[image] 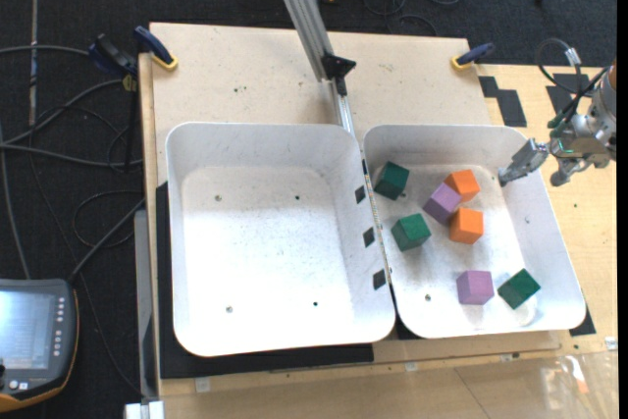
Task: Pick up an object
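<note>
The right bin (432, 137) holds several cubes. A green cube (392, 180) lies at its upper left, and an orange cube (462, 183) touches a purple cube (443, 202). Just below these sit a second orange cube (467, 225) and a green cube (411, 231). Near the front lie a purple cube (475, 287) and a green cube (518, 288). My gripper (540, 171) hangs over the bin's right rim, to the right of the upper orange cube. It is open, and nothing is between its fingers.
The left bin (265, 231) stands beside the right one, their rims meeting in the middle. A slanted metal pole (299, 0) runs from the top down to the bins' junction. Clamps sit at the board's back corners (157, 49).
</note>
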You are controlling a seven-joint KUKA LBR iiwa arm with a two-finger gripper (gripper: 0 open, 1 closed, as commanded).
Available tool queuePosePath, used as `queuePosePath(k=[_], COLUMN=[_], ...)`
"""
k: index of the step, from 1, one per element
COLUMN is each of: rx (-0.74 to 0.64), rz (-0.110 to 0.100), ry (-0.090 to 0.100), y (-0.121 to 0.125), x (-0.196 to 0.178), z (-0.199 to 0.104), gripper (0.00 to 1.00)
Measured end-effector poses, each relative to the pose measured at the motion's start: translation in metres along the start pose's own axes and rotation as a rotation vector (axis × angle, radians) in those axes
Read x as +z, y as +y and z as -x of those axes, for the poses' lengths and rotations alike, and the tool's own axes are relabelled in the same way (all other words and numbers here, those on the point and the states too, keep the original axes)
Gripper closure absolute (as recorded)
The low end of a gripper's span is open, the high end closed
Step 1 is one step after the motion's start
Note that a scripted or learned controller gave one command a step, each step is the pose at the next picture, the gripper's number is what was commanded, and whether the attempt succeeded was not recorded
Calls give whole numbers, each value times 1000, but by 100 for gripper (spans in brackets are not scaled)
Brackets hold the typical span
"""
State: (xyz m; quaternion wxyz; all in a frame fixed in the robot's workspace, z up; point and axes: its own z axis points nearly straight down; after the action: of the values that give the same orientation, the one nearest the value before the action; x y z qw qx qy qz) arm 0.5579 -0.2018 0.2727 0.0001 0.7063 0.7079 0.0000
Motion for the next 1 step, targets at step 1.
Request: queuePosePath(k=[1], rx=[0], rz=[0], ry=[0], y=[0], x=[0], z=[0], gripper=[0])
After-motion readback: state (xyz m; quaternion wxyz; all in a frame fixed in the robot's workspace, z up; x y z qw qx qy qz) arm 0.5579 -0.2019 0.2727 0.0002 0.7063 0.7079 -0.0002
